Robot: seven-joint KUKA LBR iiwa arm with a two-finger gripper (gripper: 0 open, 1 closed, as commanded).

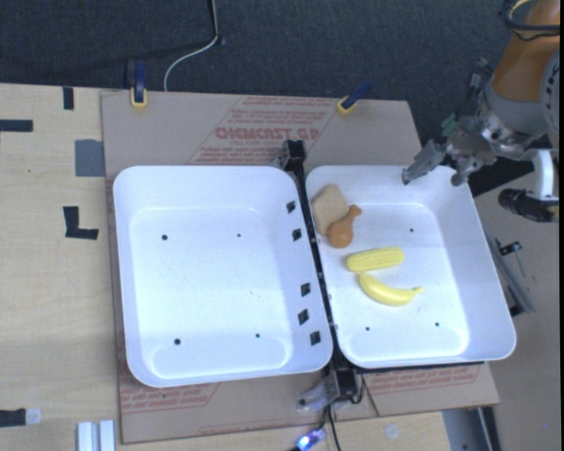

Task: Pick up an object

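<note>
Going left to right, w/ the black clip strip (305,252) between the two bins as your landmark. Left of the strip: shallow white plastic left bin (132,252), nothing in it to grab, so skip it.

Just right of the strip, in the shallow white plastic right bin (479,252): a tan-and-orange toy drumstick (333,216), fat pale end lying right by the strip, orange knob pointing away from it. Looks like hollow plastic, so prob. light, stiff, a bit slick. You'd do best closing across the narrow neck; the fat end is too close to the bin wall for a finger to drop in.

Further right of the strip: a yellow toy corn cob (374,259), and just below it a yellow toy banana (389,293), close but apart. Both look light and rigid; the cob's bumpy skin should give more grip than the smooth curved banana, which may roll. Take either across its short axis at mid-length. They sit in open floor, so easier picks.

Far right of the strip, over the bin's back corner: the grey two-finger end effector (436,165), fingers spread apart, holding nothing.
</note>
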